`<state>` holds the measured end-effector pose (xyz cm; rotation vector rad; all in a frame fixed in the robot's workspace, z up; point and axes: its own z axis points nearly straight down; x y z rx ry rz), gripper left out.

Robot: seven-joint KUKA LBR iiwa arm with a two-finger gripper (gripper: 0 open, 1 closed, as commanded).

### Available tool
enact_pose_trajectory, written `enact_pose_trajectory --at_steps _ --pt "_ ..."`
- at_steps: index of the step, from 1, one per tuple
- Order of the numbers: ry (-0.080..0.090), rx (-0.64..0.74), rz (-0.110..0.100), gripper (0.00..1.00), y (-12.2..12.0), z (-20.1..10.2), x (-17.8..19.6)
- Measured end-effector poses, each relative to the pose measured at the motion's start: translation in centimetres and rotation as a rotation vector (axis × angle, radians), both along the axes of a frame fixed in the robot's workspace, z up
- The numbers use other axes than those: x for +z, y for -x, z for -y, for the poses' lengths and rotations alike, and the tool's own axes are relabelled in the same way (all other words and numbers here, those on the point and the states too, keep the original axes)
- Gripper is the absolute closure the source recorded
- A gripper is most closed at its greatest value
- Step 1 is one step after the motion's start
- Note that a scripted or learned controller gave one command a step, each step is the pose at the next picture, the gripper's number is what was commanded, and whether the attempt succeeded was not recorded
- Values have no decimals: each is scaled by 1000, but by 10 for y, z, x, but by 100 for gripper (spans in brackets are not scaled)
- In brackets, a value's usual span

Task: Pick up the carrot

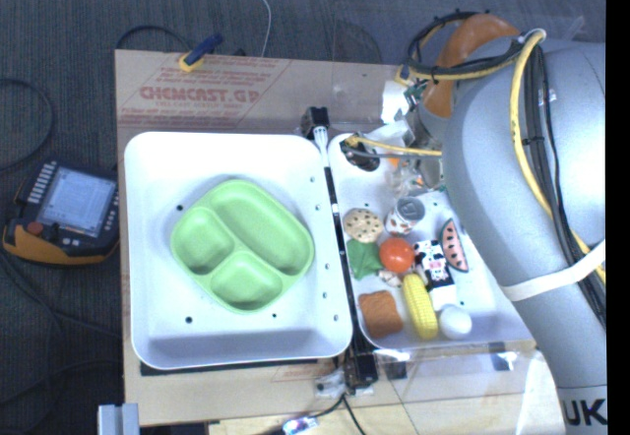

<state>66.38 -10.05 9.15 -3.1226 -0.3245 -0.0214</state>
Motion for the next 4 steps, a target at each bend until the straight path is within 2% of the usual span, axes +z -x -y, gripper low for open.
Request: enact_pose_trajectory --at_steps 1,2,3,4 --pt "3 -4 -11 0 93 -2 107" --pt "3 25 -16 0 98 5 35" --pt "5 144 -12 0 21 14 0" --pt "6 -5 -1 0 75 39 0"
